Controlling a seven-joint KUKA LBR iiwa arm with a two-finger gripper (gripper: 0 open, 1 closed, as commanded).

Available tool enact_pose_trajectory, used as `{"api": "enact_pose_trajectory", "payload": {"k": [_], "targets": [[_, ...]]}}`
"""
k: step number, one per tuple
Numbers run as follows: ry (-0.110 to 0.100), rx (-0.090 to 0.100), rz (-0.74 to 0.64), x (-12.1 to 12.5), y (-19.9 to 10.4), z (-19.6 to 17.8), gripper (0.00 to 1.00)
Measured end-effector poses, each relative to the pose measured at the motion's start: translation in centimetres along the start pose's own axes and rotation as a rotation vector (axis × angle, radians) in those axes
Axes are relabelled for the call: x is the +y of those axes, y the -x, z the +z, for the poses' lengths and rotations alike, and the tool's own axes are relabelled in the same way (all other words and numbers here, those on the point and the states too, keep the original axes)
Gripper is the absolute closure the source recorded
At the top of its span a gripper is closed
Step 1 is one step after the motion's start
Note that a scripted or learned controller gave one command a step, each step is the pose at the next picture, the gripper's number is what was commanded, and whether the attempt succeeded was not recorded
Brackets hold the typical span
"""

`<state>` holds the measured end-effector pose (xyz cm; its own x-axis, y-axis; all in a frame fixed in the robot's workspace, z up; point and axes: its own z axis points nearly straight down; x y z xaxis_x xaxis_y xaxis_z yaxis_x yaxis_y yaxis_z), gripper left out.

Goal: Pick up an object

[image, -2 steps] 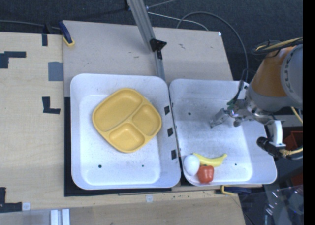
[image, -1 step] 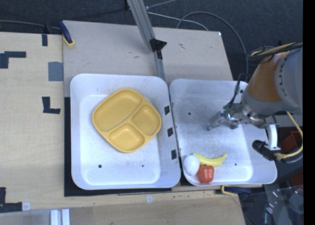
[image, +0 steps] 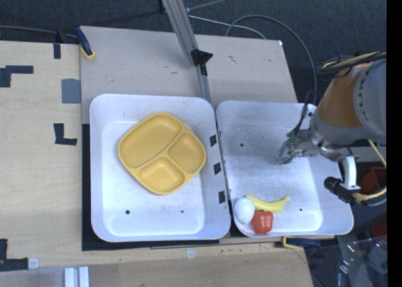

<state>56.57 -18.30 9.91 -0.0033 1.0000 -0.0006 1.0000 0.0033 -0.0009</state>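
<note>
Gripper [image: 290,151] low in right bin [image: 251,129], finger state unclear, apart from banana [image: 271,204], egg [image: 243,210], pepper [image: 263,222].

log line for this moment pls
gripper over right bin | nothing held | banana, red pepper, white ball near front edge

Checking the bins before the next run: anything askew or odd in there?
Mostly tidy. The yellow divided tray lies rotated, askew to the left bin. In the right bin, the banana, white ball and red item are bunched together at the near edge. The pincer sits over bare floor, away from them. No spills or damage visible.
</note>
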Motion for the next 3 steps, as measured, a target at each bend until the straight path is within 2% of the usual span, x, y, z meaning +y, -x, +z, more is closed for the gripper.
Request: {"api": "enact_pose_trajectory", "payload": {"k": [1, 2, 3], "targets": [[0.004, 0.000, 0.003, -0.1, 0.5, -4.4, 1.00], [0.006, -0.001, 0.001, -0.4, 0.3, -10.6, 1.00], [0.001, 0.001, 0.001, -0.3, 0.3, -11.0, 1.00]]}}
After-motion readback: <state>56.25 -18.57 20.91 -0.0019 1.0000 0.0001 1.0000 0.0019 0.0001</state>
